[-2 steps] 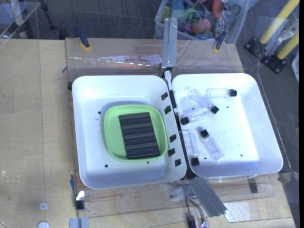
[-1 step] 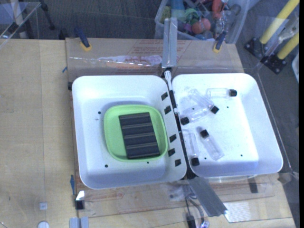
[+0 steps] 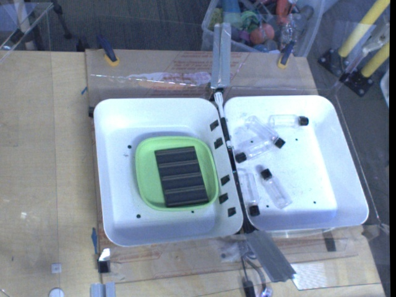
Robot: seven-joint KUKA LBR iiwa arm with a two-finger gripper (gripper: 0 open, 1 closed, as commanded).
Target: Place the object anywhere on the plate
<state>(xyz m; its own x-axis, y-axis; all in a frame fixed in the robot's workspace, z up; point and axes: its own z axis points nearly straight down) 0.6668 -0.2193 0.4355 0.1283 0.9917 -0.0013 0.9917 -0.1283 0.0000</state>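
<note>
Because the clear, black-capped bottles [image 3: 263,142] lie jumbled together at the frame's centre-right, well apart from the green plate [image 3: 143,179] at centre-left, a slipped or doubled pick could be expected.

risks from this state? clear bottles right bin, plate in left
1. The clear bottles barely stand out from the white right bin; a grasp may miss.
2. They lie clustered, so a pick may knock a neighbour.
3. A ridged dark block covers much of the green plate, leaving little bare area.
</note>
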